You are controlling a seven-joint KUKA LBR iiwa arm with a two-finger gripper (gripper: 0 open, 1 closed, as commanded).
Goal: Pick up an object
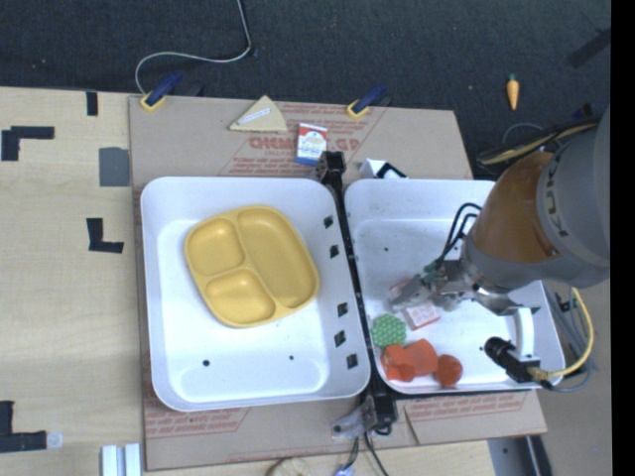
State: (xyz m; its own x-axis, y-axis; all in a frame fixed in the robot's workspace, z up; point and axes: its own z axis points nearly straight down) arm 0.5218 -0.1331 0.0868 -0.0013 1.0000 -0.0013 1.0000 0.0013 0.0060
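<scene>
Orange toy lying crosswise, claw just above

Two bins sit side by side on a cardboard sheet, the left bin and the right bin touching along a central divider. A divided plate lies in the left bin, toward its far left part. In the right bin, near its near left corner, a round ridged item lies just far of a cup-like item, with a small ball just right of that. A small card lies right of the round item. The arm reaches in from the right, its gripper over the right bin's middle. Beyond the bins, a small box and a wedge rest on the cardboard.
</scene>
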